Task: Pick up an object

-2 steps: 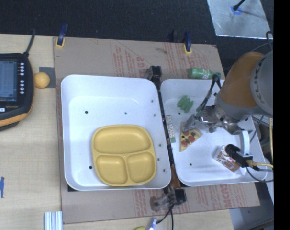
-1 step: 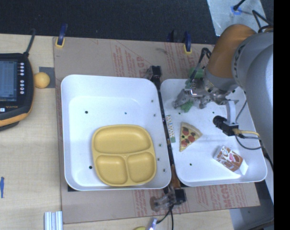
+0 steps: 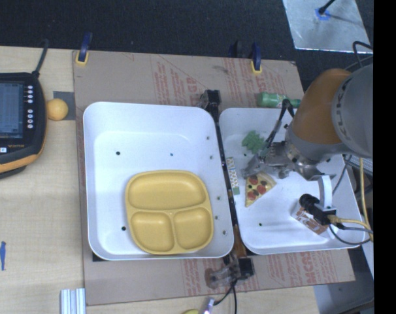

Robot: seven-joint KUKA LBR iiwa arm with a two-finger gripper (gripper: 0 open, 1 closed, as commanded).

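The flat, triangular toy pizza slice (image 3: 257,189) lay in the right white bin (image 3: 276,237) just below the gripper (image 3: 266,157), looking light, stiff and thin, best pinched across its edges; jaw state unclear.

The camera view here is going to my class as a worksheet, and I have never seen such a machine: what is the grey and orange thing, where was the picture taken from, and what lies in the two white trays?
The picture comes from a single fixed camera above the bench, looking down at a slant. The grey and orange shape is a robot arm reaching in from the right. Its gripper hangs low over the right bin, but its tip is too cluttered to judge.

The left bin holds a yellow divided plate with three compartments. In the right bin lie a toy pizza slice, a green object beside the gripper, and a small brown item near the front corner.

Outside the bins, a handheld control pendant and a yellow ball sit at left.
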